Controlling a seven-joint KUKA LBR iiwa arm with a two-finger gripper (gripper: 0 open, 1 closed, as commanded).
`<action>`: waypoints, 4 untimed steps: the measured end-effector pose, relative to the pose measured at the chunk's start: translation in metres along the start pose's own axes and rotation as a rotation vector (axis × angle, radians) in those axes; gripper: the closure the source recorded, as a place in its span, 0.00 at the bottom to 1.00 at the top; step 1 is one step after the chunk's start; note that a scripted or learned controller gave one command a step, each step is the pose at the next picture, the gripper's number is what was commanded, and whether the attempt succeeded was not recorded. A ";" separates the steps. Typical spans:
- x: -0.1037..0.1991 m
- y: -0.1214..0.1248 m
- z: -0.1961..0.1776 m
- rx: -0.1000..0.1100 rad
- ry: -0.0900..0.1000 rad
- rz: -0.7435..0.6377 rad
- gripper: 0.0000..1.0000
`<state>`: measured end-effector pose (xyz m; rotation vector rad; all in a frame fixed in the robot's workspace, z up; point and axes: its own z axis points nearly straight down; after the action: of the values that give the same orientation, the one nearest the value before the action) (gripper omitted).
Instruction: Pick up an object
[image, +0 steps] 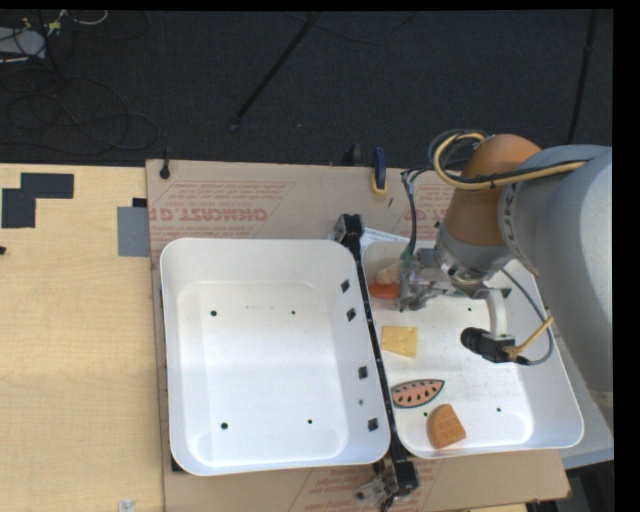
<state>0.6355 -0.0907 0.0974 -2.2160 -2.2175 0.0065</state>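
4 small objects are seen in the right bin (560, 425): a red-orange piece (384, 286) near its far left corner, a yellow wedge (400, 341), a watermelon slice (417, 392) and an orange piece (445, 426). The gripper (412, 292) is poised just beside the red-orange piece; whether it is spread or closed cannot be told. A centred descent over that piece is advised, clear of the bin wall. The left bin (190, 400) is not involved.

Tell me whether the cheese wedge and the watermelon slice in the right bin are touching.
Apart. The camera view shows the cheese wedge lying above the watermelon slice, with a strip of bare white bin floor plainly between them.
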 end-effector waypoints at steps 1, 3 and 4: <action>0.005 0.009 -0.035 -0.009 -0.002 -0.001 1.00; 0.008 -0.147 0.004 -0.031 -0.007 0.003 1.00; 0.001 -0.112 0.009 -0.012 -0.003 0.000 1.00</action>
<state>0.5230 -0.0900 0.0888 -2.2232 -2.2246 -0.0037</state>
